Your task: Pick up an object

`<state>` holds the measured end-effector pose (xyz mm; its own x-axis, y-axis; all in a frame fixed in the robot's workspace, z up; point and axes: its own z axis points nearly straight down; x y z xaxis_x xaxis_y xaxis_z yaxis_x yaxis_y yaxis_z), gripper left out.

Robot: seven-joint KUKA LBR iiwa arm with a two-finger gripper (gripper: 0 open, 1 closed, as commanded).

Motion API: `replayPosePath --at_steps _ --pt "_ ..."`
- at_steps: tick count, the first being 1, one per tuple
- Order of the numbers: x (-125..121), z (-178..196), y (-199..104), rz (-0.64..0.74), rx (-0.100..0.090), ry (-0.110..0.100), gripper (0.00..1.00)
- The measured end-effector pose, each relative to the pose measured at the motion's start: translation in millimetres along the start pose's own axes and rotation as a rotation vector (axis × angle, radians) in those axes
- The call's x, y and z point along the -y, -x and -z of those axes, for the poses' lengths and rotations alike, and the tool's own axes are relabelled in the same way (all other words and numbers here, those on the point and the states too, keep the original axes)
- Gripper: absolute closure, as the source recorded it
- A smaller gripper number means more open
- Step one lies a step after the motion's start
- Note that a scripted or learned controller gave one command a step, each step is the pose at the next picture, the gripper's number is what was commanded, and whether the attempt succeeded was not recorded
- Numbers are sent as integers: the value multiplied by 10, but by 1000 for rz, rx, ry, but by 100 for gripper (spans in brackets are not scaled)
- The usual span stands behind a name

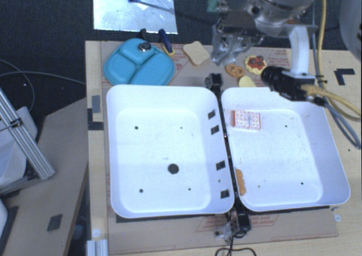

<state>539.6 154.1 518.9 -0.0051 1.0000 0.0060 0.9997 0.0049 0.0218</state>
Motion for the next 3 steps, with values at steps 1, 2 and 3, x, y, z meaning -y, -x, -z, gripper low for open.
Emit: replayPosePath --at_steps 1,2,3 --pt "232 -898 -509 4 6 -29 100" --pt "315 -212 399 -11 5 -12 100" --pt "273 -1087 -343 5 6 -28 100"
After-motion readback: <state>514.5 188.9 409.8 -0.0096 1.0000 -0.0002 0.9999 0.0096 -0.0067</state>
